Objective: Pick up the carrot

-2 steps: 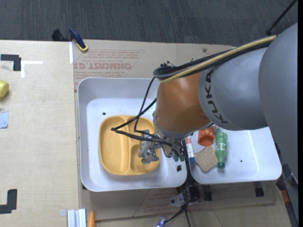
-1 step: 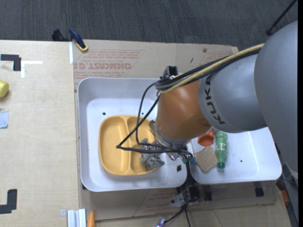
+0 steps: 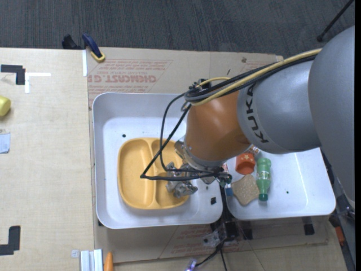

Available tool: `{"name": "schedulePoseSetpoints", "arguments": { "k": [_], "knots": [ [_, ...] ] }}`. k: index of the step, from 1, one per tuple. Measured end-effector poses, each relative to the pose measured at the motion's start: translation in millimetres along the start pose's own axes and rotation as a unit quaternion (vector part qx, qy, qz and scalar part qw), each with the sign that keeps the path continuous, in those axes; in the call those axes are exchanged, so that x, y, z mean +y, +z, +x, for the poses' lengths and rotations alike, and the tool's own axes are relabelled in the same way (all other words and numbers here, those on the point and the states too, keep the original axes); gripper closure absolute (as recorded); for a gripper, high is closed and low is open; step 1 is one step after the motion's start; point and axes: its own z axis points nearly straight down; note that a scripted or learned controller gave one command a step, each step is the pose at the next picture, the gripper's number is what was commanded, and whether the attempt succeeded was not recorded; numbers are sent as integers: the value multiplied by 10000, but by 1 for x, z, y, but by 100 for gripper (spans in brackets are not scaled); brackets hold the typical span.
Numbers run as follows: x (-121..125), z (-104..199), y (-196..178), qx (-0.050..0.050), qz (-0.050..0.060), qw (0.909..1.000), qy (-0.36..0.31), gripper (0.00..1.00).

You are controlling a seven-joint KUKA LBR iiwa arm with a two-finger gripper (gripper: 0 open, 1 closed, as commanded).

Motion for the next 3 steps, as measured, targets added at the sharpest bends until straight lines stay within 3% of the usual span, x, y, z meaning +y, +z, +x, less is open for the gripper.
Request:
{"name": "schedulePoseSetpoints", "arguments": {
  "k": [1,2,3],
  "knots": [
    [2,-1,-1,-11,-14,10000,-13,0],
    [0,-4,-11,-40,0,10000,6,100],
    [7,1,-22,-4,1,10000,-56,100]
  ]
}}
